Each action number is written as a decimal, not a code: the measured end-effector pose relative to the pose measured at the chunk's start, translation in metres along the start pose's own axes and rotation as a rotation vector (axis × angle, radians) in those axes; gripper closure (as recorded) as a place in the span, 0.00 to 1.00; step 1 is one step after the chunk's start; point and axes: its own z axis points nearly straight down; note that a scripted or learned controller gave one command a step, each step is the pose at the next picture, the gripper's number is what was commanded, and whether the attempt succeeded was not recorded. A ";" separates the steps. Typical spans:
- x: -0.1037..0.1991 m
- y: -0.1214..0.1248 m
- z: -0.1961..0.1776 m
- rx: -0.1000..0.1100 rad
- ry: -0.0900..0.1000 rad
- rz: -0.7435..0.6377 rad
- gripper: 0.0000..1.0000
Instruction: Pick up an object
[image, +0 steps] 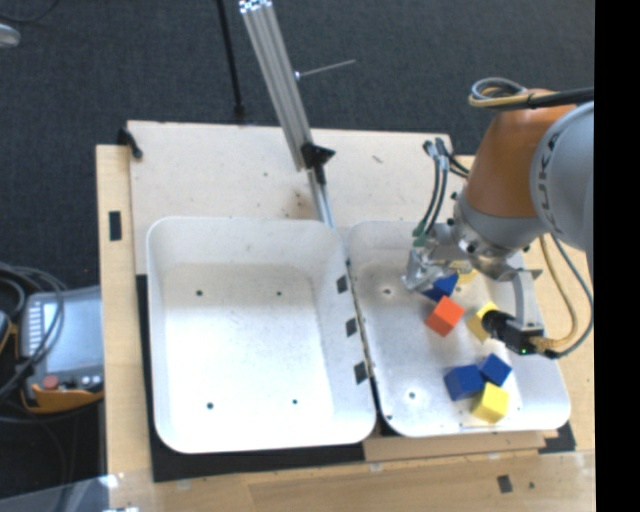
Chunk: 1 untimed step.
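Blue block (441, 287) directly under gripper (428, 270), orange block (445, 315) just beside; grip state unclear. Likely reaching; next needs firm closing, lift.

Robot lab (bench (115, 300); white bins (250, 330))

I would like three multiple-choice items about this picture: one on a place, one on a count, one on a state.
1. Which bin holds the blocks?
A. the left bin
B. the right bin
C. both bins

2. How many yellow blocks lie at the right bin's near end?
A. one
B. two
C. three

3. How does the orange block lie?
A. free on the bin floor
B. stacked on a yellow block
C. outside the bins

Key:
1 B, the blocks all lie in the right bin.
2 A, one yellow block lies there.
3 A, the orange block rests alone, below the gripper.
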 end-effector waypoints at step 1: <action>0.051 0.007 0.006 0.003 -0.001 0.001 1.00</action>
